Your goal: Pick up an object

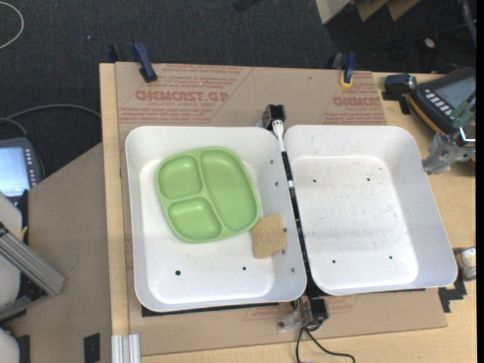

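Two white bins [144, 225] on desk; left one holds green divided plate [207, 195], tan sponge [268, 236] touching its near-right edge.

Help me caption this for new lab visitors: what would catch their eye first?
The bright green divided plate stands out most, lying in the left white bin. A small tan sponge-like piece lies at the plate's lower right edge. The right white bin beside it shows only dark specks.

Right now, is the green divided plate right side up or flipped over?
Right side up: the green plate in the left bin shows three hollow sections facing up, a tan sponge at its corner.
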You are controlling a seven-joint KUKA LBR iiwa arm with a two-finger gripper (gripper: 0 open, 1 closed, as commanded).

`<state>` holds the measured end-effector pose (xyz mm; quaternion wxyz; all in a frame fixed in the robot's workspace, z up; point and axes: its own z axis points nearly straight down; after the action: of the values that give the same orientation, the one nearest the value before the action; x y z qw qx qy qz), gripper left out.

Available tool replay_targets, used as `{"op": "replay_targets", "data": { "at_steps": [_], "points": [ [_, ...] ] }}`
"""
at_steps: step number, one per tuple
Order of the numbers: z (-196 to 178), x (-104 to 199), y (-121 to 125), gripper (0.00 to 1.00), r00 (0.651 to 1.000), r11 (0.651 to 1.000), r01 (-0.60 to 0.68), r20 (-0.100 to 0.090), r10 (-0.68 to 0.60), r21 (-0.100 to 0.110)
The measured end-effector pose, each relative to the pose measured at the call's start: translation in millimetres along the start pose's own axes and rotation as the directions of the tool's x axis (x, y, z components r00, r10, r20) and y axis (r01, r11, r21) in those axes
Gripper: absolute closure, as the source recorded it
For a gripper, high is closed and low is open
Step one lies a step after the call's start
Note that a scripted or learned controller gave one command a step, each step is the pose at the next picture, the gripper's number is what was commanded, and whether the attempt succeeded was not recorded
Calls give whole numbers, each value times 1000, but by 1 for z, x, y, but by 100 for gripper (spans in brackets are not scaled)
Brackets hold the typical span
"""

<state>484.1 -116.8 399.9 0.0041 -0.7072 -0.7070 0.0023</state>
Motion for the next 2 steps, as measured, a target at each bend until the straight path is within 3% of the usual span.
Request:
{"op": "replay_targets", "data": {
  "at_steps": [1,2],
  "points": [
    [-144,-59,35,100,1000,1000,-4,11,4,-28],
    [-53,-39,-7,100,1000,1000,-1,-1,1,0]
  ]
}}
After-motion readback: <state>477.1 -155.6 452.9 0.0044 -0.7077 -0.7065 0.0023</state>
